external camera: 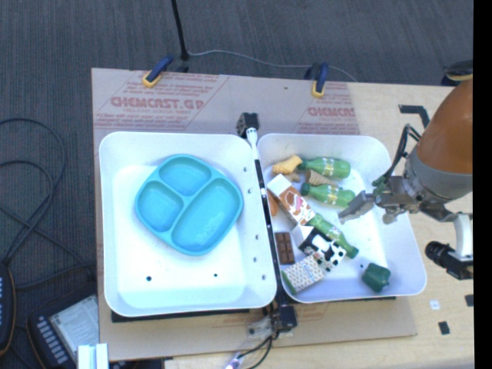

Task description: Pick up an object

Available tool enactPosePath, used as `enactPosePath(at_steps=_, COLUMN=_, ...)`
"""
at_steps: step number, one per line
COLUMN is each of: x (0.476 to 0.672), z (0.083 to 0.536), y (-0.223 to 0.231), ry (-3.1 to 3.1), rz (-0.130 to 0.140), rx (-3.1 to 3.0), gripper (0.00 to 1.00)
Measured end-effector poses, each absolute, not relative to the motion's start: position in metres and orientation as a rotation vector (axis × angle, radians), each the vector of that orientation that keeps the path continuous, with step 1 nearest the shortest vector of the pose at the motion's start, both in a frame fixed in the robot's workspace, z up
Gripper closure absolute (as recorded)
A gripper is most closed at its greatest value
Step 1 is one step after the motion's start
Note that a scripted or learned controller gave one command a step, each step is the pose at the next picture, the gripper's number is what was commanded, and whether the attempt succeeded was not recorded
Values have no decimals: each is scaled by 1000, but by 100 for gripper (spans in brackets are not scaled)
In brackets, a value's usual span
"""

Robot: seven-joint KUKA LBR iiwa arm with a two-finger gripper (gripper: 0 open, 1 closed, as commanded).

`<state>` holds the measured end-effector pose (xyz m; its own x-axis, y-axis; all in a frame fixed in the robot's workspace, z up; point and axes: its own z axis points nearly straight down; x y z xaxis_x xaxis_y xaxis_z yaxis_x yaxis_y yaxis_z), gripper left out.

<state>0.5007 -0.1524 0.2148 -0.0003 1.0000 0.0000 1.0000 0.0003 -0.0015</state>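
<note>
The right bin (400, 241) holds a jumble of small items. Two green bottles (324, 166) (332, 196) lie near its back, and a third (332, 234) lies by the middle. An orange-and-white carton (290, 201), a chocolate bar (284, 246), a black-and-white cow toy (327, 254), a patterned box (303, 274) and a dark green lump (375, 277) lie around them. My gripper (372, 209) hangs over the bin's right half, just right of the bottles. It is open, its fingers (350, 209) spread with nothing between them.
The left bin (123, 283) carries a blue three-part plate (188, 204). A yellow piece (287, 164) and a brown piece (314, 179) sit at the right bin's back left. Clamps (317, 79) and a cable (231, 54) lie behind the bins.
</note>
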Motion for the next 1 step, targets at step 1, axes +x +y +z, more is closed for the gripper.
enactPosePath(at_steps=1, x=509, z=114, y=-114, ry=-2238, rz=-32, rx=-2239, gripper=0)
